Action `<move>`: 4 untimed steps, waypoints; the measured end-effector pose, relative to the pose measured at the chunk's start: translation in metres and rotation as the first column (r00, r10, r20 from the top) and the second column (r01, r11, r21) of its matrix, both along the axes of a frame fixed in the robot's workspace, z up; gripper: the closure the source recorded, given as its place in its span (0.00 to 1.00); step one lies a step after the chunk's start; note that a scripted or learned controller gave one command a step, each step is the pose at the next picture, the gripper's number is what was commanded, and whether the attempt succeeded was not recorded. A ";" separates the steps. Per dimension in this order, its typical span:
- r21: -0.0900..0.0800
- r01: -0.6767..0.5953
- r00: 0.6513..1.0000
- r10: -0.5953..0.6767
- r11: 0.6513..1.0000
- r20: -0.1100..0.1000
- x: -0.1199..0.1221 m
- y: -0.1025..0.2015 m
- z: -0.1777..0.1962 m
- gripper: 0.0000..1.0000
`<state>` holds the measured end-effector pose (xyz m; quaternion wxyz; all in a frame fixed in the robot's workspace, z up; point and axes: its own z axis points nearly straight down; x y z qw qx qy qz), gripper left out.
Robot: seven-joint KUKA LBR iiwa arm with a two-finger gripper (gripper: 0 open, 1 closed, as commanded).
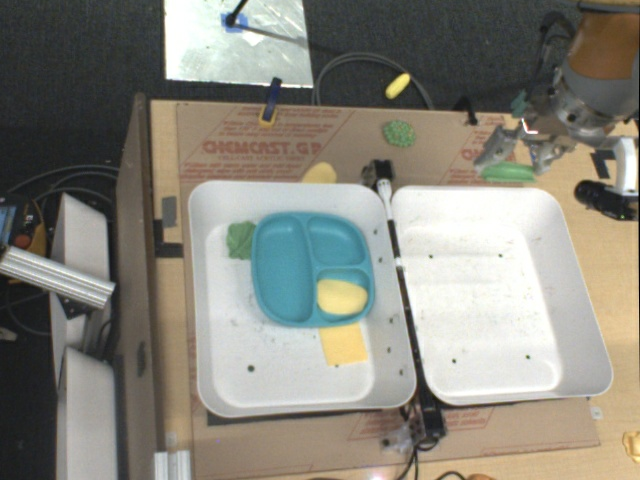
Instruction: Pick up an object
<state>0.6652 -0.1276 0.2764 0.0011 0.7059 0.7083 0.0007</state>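
Fingers (497,148) are spreading apart above the far rim of the right bin (570,258), at the upper right of the camera view, and a green object (508,172) is lying right below them. It is sitting between the tips or just under them, and whether they are actually gripping it cannot be told from this angle. The gripper (527,152) is hanging off the grey wrist with its orange band, the arm (600,53) reaching in from the right.

That green object is elongated, its long axis running roughly left to right along the bin's far edge, on the brown cardboard (300,143) of the desk rather than inside the bin.

Counting now: two white bins are sitting side by side. The left bin (215,298) is carrying one blue divided plate (290,268) with three compartments. One yellow rounded piece (342,296) is resting in the plate's small near-right compartment. One flat yellow square (345,345) is lying just beyond the plate's near edge on the bin floor. One green leafy piece (240,238) is peeking out at the plate's left side.

Outside the bins, one pale yellow piece (320,174) is sitting behind the left bin's far rim, one round green object (400,133) is lying on the cardboard, and one small yellow object (398,86) is resting farther back near a cable.
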 end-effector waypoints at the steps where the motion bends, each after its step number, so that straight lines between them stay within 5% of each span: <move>1: 0.001 0.002 1.000 -0.002 1.000 -0.008 0.002 -0.006 -0.100 0.00; 2: 0.001 0.003 1.000 -0.003 1.000 -0.007 0.002 -0.026 -0.198 0.00; 3: -0.001 0.001 1.000 -0.001 1.000 0.004 0.005 -0.025 -0.180 1.00; 4: 0.003 -0.004 1.000 0.004 1.000 0.002 -0.068 0.038 -0.071 1.00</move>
